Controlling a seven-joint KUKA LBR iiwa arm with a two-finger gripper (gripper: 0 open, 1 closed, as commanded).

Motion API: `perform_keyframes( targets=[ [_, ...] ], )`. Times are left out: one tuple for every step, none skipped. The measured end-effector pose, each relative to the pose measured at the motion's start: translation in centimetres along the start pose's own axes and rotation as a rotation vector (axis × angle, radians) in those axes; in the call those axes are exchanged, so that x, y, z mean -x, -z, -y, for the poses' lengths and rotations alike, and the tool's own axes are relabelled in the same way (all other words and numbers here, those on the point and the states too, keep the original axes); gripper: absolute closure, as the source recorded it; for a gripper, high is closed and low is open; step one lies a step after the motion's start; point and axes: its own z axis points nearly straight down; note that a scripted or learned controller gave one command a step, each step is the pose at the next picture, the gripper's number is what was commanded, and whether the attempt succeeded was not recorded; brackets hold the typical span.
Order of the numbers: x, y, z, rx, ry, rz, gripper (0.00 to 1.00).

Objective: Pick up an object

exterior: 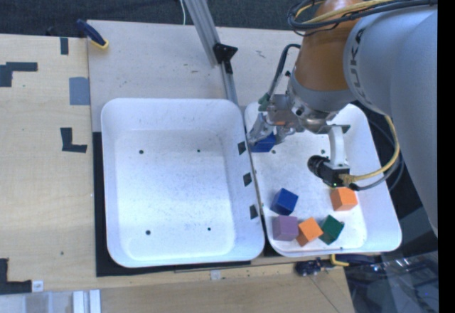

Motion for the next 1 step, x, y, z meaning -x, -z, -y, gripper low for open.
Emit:
perform_keyframes(
  targets=[
    [-5.62, 1.39, 0.17, 0.002, 0.003, -0.001, 1.0]
  ],
)
